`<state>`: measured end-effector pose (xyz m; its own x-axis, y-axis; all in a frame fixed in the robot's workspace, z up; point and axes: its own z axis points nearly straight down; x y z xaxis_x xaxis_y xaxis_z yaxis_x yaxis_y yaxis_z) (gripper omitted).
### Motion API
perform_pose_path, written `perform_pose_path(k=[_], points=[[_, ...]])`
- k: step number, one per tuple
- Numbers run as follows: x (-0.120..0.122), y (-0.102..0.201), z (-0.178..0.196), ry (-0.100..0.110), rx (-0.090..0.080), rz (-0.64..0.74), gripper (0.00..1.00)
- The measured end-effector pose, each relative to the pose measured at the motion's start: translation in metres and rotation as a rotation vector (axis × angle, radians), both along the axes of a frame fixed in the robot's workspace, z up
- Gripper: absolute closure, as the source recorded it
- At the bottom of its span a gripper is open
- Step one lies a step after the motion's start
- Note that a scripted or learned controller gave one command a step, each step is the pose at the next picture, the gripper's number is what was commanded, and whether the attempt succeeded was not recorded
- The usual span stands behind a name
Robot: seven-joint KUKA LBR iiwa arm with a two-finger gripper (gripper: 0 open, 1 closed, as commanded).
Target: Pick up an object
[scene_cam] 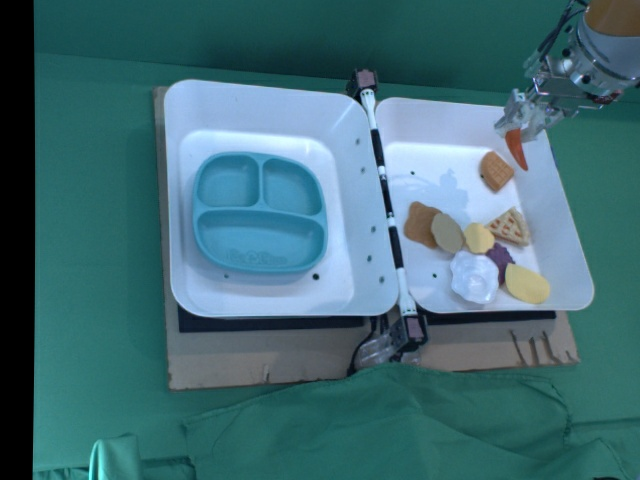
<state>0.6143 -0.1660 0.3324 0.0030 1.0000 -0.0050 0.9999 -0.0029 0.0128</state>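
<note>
Look to the upper right of your camera view: the grey arm with its orange band comes in from the top right corner and slants down and to the left, so the metal two-finger gripper hangs above the far right corner of the right shallow white bin. You can see a small orange carrot-shaped piece pinched between the fingertips, hanging point down, raised off the bin floor and apart from the other pieces.

Just left and below that carrot you have a ridged orange-brown biscuit-like piece lying on the bin floor. Further toward the near side sits a cluster: a brown flat slab touching a tan oval disc, a small yellow lump, a lattice-topped pie wedge, a purple piece, a white crumpled-looking lump and a yellow oval piece.

In the left shallow white bin rests a teal plastic plate with three compartments, well apart from the gripper.
</note>
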Motion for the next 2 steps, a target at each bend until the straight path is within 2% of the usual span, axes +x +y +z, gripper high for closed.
perform_pose_path(k=[1,2], points=[[0.001,-0.002,0.052,0.002,0.001,0.000,1.00],[0.007,0.052,0.049,0.009,0.005,0.004,1.00]])
